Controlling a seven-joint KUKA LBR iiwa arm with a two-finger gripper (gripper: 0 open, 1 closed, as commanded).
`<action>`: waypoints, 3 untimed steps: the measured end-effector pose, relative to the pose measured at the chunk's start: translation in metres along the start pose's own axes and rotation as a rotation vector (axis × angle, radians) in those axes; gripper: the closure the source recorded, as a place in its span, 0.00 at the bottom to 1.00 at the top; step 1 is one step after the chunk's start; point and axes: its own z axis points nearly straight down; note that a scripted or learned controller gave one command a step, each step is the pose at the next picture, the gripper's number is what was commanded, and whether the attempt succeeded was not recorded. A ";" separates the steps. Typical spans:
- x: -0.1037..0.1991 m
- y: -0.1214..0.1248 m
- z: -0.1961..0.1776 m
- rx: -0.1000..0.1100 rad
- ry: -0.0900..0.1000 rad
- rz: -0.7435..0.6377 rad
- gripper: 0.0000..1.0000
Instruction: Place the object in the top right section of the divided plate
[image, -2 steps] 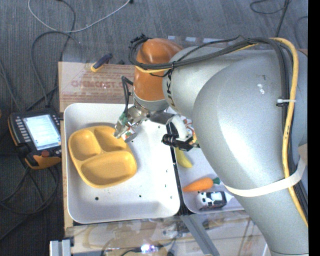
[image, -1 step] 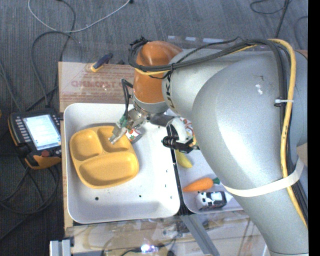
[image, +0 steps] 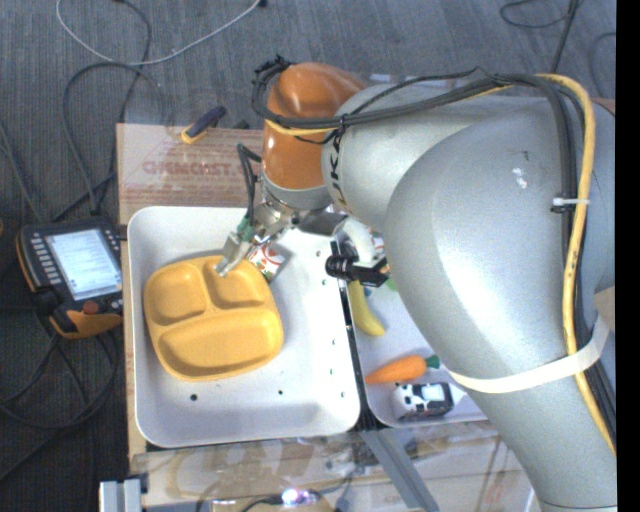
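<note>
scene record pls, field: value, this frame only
arm: grey KUKA with orange band, reaching in from the right over the left bin
gripper: at the top right edge of the divided plate
near gripper: small red-and-white object, beside the plate's rim; grasp cannot be confirmed
plate: yellow, three sections, nothing visible in them
right bin: banana, carrot, black-and-white toy car
off bench: teach pendant on the floor, left

Hidden or unclear, from where I work: my grey arm (image: 480, 230) covers most of the right white bin (image: 400, 405); yellow banana (image: 368, 312) partly under it; small red-and-white object (image: 266, 259) at my gripper (image: 236, 250), too small to identify.
</note>
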 end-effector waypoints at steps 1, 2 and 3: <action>0.085 -0.006 -0.033 0.000 0.006 -0.071 0.00; 0.101 -0.010 -0.142 -0.001 0.004 -0.017 0.00; 0.100 -0.010 -0.150 0.002 -0.001 -0.015 1.00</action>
